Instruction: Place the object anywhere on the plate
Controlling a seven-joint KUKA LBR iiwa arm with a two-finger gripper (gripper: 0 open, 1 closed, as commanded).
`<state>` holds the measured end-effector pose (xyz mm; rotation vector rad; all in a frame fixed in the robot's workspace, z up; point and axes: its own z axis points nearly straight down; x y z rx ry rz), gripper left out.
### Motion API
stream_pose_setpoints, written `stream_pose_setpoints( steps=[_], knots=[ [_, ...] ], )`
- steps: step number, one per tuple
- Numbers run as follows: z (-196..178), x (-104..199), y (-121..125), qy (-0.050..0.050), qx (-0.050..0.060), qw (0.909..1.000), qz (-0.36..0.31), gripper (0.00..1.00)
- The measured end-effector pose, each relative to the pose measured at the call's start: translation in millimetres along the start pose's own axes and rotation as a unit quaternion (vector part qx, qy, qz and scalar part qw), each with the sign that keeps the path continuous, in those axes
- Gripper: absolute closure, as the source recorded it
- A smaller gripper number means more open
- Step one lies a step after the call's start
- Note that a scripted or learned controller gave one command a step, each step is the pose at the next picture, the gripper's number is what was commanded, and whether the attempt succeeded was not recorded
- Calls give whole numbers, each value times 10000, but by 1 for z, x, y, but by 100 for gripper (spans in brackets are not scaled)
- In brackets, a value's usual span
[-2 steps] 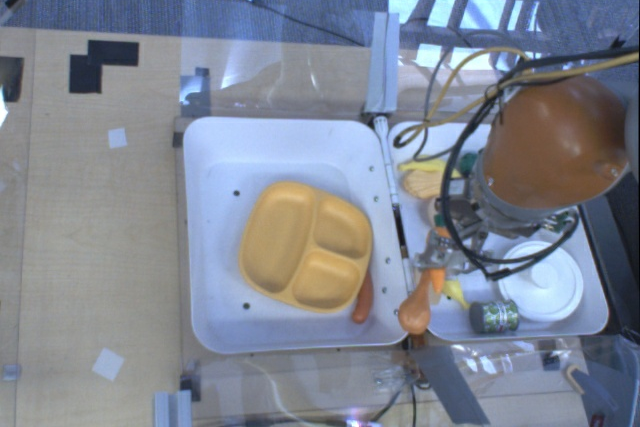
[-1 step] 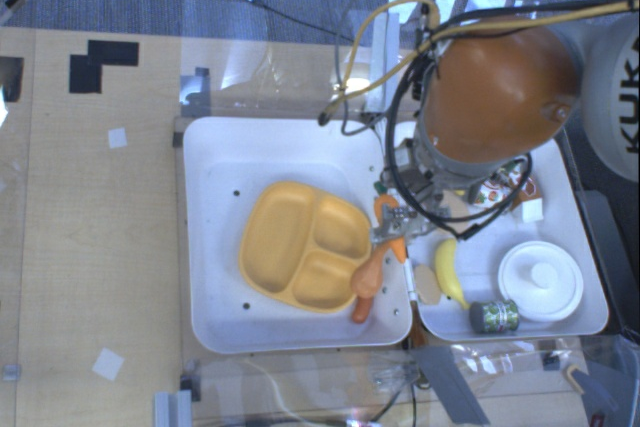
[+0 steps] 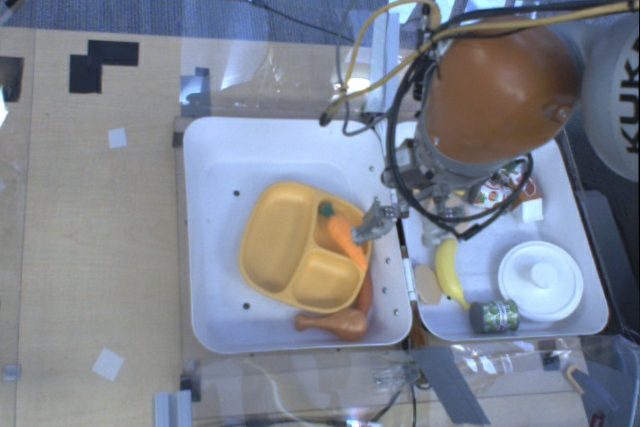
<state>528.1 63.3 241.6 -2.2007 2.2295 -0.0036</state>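
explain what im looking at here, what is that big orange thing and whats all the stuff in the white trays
The orange dome is a band on a robot arm, seen from one camera fixed above the bench; the arm reaches in from the right. Its gripper hangs over the edge of a yellow plate in the left bin. A toy carrot lies on the plate right at the gripper; whether it is gripped is unclear. A brown drumstick lies beside the plate. The right bin holds a banana, a green can and a white bowl.
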Motion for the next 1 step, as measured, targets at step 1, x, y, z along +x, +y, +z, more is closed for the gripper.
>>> stream_pose_setpoints(
  steps=[1],
  knots=[
    [-142, 60, 3, 15, 66, 9994, 345, 0]
  ],
)
